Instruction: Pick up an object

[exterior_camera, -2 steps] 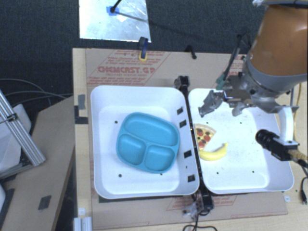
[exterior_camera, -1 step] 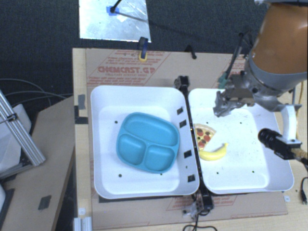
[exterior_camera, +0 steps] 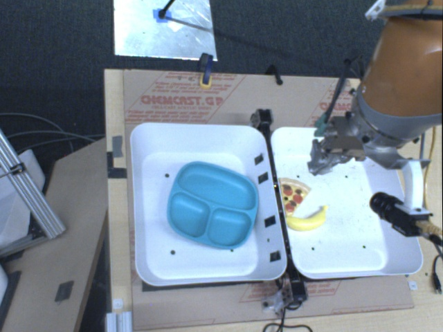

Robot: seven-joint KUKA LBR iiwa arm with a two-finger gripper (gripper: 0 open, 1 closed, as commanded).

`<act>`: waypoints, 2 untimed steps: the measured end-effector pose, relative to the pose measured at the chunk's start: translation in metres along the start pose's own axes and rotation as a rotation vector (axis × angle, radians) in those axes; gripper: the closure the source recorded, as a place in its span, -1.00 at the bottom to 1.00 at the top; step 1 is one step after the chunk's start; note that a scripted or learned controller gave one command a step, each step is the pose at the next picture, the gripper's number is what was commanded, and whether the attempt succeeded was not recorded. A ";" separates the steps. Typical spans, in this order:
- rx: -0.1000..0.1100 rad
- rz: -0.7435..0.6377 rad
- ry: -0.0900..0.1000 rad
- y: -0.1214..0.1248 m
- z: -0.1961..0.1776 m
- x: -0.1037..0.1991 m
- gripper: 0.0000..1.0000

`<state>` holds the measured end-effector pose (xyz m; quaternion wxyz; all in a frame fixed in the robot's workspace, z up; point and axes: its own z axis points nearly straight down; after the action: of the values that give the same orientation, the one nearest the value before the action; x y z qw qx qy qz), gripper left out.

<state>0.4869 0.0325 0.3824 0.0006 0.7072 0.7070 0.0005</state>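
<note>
A yellow banana [exterior_camera: 308, 218] lies in the right bin [exterior_camera: 360, 254], near its left wall. Just above it a toy pizza slice [exterior_camera: 293, 194] rests flat on the bin floor. My gripper [exterior_camera: 324, 159] hangs over the upper part of the right bin, above and to the right of the pizza slice, apart from both items. Nothing shows between its fingers. A blue divided plate [exterior_camera: 211, 203] sits in the middle of the left bin [exterior_camera: 156, 254].
A black cylindrical part [exterior_camera: 393, 214] juts over the right bin's right side. Black clips [exterior_camera: 263, 178] line the divider between the bins. Cardboard lies under both bins, with a shiny sheet [exterior_camera: 166, 19] behind them.
</note>
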 end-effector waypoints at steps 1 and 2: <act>-0.002 -0.009 0.002 0.000 -0.016 0.053 1.00; -0.005 -0.009 0.002 0.001 -0.026 0.050 1.00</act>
<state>0.4876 0.0824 0.4086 0.0018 0.7039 0.7103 0.0027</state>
